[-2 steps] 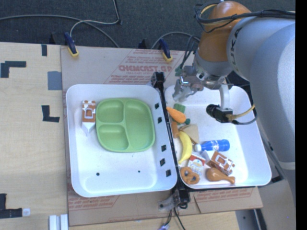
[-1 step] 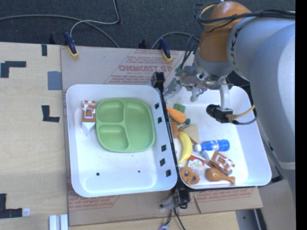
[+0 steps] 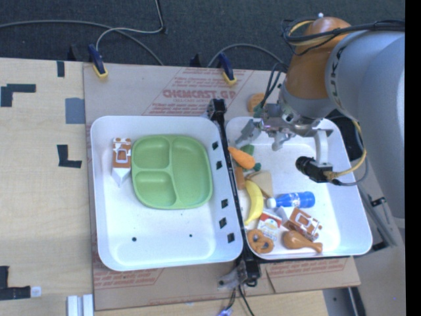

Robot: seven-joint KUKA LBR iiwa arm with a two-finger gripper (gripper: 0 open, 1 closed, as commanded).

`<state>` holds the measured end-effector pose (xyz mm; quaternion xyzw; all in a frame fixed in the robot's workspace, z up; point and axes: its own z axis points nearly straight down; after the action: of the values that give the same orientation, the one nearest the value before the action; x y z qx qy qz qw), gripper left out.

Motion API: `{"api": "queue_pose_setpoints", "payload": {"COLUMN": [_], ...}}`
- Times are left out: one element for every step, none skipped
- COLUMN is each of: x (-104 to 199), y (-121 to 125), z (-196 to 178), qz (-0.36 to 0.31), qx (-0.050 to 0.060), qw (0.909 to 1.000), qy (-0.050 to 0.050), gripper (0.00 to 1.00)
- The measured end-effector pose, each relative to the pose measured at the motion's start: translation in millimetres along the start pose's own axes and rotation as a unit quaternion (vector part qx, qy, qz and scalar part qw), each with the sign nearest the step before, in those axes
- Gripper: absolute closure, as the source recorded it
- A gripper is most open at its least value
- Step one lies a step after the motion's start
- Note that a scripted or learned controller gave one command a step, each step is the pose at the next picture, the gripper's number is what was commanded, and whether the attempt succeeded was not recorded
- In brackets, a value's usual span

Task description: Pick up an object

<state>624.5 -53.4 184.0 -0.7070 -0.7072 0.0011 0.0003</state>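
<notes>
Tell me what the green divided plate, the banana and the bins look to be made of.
Green divided plate: looks like moulded plastic, matte with a soft sheen, one uniform colour, rounded compartment ridges.
Banana: probably a plastic toy, judging by its even yellow and smooth surface, though real fruit cannot be ruled out.
Left bin and right bin: seemingly thin, glossy white plastic with rounded rims.

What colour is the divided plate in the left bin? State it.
Light green, plain, seen in the camera view: the divided plate lies in the left bin.

One fixed overhead camera, slanted down over both white bins [image 3: 105, 196], arm [image 3: 368, 64] from the right
</notes>
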Motion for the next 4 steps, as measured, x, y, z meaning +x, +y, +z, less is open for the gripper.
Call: {"api": "queue_pose_setpoints", "payload": {"x": [-1.3, 9.7, -2.4, -2.4], "y": [43.7, -15.5, 19.9, 19.9], "z": [-0.2, 0.0, -0.1, -0.1], "qz": [-0.001, 0.000, -0.001, -0.001], "qx": [0.000, 0.000, 0.000, 0.000], "qw": [1.0000, 1.0000, 1.0000, 1.0000], "qy": [0.001, 0.000, 0.001, 0.001], "gripper": [0.00, 0.00, 0.00, 0.00]}}
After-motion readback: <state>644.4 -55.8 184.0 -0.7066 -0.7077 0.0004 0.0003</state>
